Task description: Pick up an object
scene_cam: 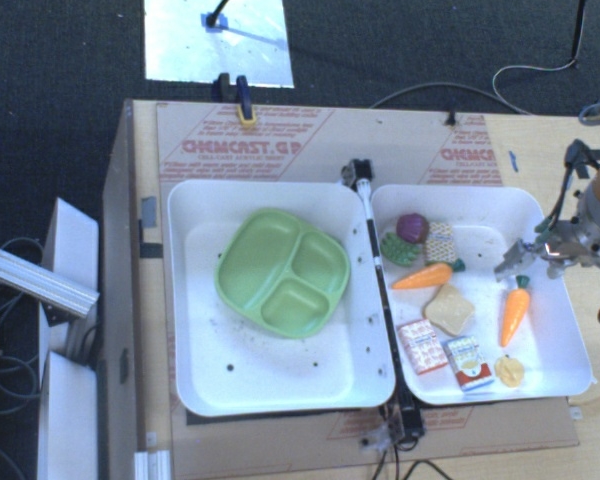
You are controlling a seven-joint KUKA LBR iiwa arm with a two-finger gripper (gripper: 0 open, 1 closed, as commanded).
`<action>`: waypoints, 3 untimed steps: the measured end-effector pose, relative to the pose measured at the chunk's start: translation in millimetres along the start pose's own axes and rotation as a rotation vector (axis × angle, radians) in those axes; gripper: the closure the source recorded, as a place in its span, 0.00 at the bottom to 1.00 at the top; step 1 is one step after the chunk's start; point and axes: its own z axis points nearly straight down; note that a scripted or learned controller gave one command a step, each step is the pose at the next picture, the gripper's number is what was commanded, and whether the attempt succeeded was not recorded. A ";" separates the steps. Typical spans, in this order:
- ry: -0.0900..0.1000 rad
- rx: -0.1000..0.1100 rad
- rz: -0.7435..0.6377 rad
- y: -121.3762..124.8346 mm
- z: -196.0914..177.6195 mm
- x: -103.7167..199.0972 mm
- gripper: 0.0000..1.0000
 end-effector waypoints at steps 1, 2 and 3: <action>-0.003 -0.010 -0.001 25.8 105.4 -7.9 0.00; 0.000 -0.003 -0.002 119.5 109.1 26.7 0.00; 0.002 -0.001 -0.003 132.3 109.4 100.3 0.00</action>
